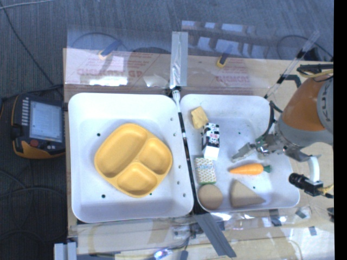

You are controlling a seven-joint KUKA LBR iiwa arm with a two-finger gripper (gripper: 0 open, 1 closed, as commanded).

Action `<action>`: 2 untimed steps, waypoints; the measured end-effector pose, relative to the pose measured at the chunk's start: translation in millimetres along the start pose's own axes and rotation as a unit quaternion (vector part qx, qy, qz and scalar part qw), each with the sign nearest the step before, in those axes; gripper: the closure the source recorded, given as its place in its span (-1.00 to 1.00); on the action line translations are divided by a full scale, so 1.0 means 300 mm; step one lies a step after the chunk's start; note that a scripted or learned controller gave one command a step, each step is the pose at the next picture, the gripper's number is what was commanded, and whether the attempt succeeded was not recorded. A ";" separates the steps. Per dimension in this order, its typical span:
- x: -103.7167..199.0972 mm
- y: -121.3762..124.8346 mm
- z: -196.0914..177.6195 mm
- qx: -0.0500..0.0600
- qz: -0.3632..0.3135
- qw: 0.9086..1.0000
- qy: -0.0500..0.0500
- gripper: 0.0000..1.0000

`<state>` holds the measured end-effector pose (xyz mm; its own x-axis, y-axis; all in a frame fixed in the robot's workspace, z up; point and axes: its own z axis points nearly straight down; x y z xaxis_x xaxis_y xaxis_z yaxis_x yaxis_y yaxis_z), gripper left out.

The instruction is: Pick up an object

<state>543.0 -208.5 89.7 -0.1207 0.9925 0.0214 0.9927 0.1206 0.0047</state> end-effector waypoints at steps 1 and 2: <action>0.050 -0.194 -0.143 0.003 0.142 0.990 -0.011 -1.00; 0.071 -0.178 0.001 -0.002 0.164 0.986 -0.008 -1.00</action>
<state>487.3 -193.8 89.6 0.2069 0.9783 0.0060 0.9783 -0.2069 0.0036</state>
